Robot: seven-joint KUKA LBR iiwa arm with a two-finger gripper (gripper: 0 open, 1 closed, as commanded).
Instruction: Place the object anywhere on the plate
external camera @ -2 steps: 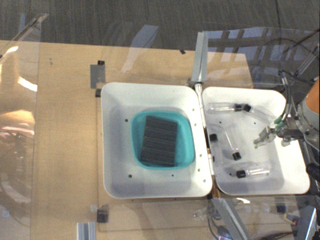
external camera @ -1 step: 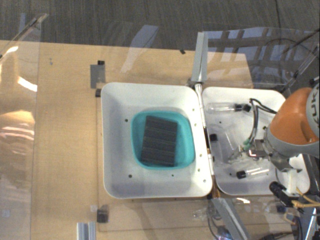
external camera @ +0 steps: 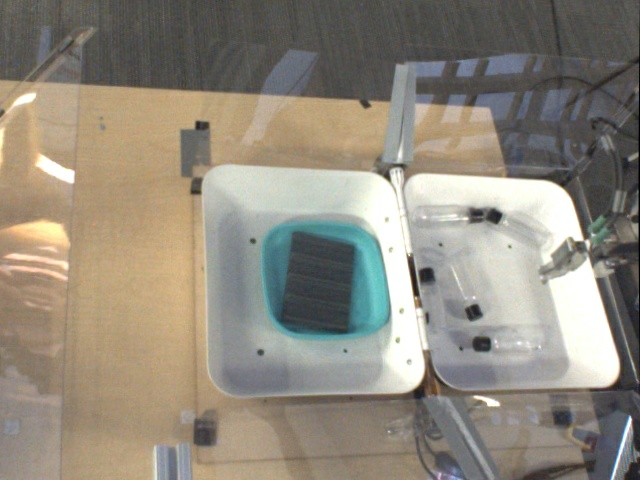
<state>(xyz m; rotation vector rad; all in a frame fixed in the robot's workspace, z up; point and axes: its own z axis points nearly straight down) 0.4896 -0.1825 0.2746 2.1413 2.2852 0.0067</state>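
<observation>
- Overall bright, even, diffuse overhead light; colours slightly washed.
- Strong glare patch on the counter (external camera: pixel 110 298) at 9 o'clock, streaky, like a reflection off a clear sheet.
- Pale bluish reflections across 12 to 2 o'clock.
- Left bin (external camera: pixel 235 353) shows soft shadow along its inner walls; right bin (external camera: pixel 560 358) nearly blown out.
- Focus soft throughout, small details at 3 o'clock smeared, mild compression noise.

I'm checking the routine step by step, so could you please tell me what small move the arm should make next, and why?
Probably retreat and end the try. The dark ridged block already lies flat on the teal plate in the left bin, so the placing looks done. The tool sits at the right bin's right edge, away from the plate, with clear tubes scattered below it.
</observation>
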